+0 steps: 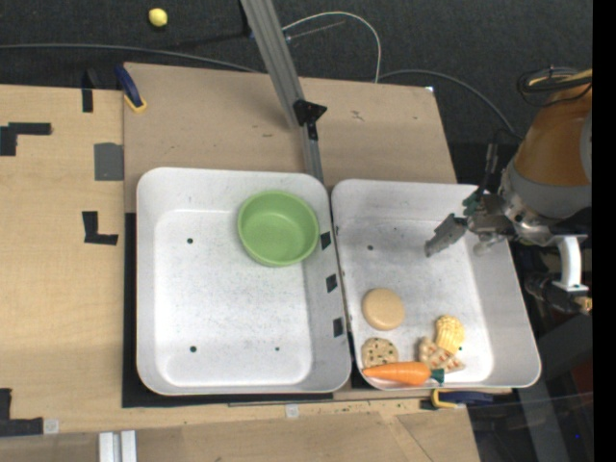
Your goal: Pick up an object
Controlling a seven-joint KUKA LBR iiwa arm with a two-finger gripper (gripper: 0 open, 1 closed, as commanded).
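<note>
While you watch from above, note two white bins side by side on the bench. Your left bin (164, 287) holds one thing, a green bowl (278, 227), upright at its far right corner. Your right bin (500, 296) keeps its contents in the near part: a round tan biscuit (384, 308), a darker dotted cookie (379, 351) just nearer, a carrot (403, 374) lying along the near wall, and a yellow corn-like piece (449, 333) with small pale bits beside it. Over that bin's far right part hangs the gripper (450, 235), well apart from these objects. You cannot tell how its jaws stand; nothing shows between them.
</note>
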